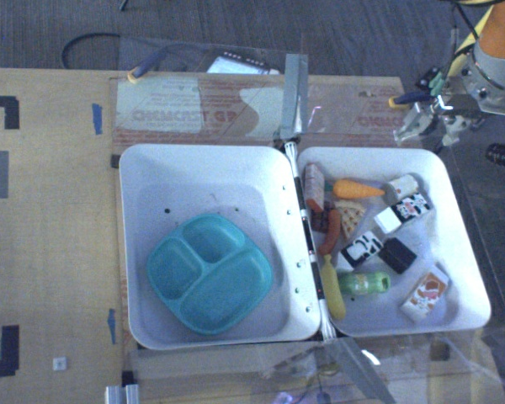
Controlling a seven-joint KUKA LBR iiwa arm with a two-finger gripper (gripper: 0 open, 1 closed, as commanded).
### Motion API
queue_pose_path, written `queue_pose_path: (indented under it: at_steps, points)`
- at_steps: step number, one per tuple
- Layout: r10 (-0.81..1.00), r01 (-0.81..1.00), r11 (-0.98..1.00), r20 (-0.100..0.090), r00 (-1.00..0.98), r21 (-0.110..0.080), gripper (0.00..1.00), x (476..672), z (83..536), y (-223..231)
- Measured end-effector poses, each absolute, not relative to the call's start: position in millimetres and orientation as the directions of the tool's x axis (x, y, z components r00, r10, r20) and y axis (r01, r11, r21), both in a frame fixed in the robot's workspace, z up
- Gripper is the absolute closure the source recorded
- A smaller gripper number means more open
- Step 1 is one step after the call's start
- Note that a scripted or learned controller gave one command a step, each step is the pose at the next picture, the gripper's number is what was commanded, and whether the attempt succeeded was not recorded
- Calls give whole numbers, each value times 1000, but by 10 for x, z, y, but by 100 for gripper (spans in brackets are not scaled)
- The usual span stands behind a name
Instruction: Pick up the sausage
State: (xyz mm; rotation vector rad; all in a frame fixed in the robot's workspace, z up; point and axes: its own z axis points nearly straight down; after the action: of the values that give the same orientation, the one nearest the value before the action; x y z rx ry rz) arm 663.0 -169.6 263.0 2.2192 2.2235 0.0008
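The gripper (422,124) is hovering above the far right corner of the right bin (467,251), fingers spread and carrying nothing.

The pick is not yet begun: the sausage (314,186) is lying against the right bin's left wall, near the carrot (358,189), well apart from the gripper, with the descent, grasp and lift all remaining. Mirrored print is showing on the cardboard sheet (194,112) behind the bins, but it is not readable.

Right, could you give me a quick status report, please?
Gripper above right bin's far rim, holding nothing. Sausage against left wall, untouched. Carrot and other toys close beside it.
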Motion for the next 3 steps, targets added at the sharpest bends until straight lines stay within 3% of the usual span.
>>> queue_pose_path:
  at_steps: [1, 2, 3]
  points:
    - [991, 991, -133, 1, 133, 0, 0, 6672, 1281, -934]
    - [983, 983, -185, 3, 185, 3, 0, 5931, 866, -931]
    - [982, 982, -190, 4, 190, 8, 100, 5945, 981, -950]
